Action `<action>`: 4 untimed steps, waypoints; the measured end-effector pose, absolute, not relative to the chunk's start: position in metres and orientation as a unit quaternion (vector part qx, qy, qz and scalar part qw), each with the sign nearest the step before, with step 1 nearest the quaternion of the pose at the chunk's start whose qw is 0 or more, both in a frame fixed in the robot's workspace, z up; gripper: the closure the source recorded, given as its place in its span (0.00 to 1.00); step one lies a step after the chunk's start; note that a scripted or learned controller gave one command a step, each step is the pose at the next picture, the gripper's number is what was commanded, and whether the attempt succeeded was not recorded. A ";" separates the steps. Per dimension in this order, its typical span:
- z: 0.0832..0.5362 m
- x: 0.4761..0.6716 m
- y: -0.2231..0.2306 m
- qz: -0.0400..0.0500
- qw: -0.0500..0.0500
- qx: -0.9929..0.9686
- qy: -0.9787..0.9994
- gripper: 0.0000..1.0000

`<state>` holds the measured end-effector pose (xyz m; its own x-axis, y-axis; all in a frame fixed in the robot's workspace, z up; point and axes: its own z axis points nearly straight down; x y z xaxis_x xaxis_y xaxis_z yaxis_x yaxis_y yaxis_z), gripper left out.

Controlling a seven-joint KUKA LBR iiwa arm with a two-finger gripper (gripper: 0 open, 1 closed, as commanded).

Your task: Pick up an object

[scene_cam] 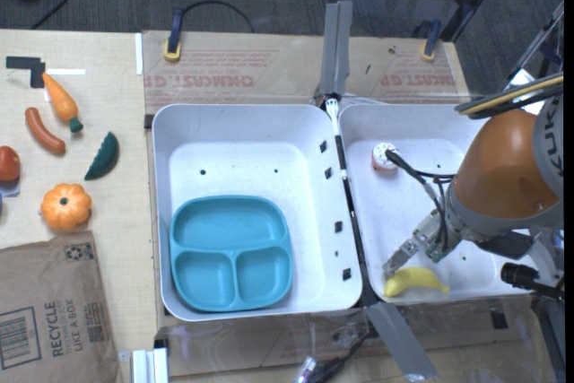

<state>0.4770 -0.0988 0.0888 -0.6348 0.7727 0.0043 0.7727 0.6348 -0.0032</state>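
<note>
A yellow banana point(415, 282) lies in the right bin point(395, 202) near its front wall. My gripper point(405, 255) hangs low over that bin, just above and left of the banana, its fingertips close to the fruit's left end. Nothing shows between the fingers. A small white and pink object point(384, 157) rests at the back of the same bin. The arm's orange band point(507, 166) covers the bin's right part.
The left bin point(179, 139) holds a blue divided plate point(232, 252). On the bench to the left lie a toy carrot point(61, 98), a sausage point(44, 130), a green slice point(103, 155), a pumpkin point(65, 206) and a paper bag point(49, 309).
</note>
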 end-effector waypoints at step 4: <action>0.089 0.477 -0.159 0.000 0.002 -0.457 -0.889 0.00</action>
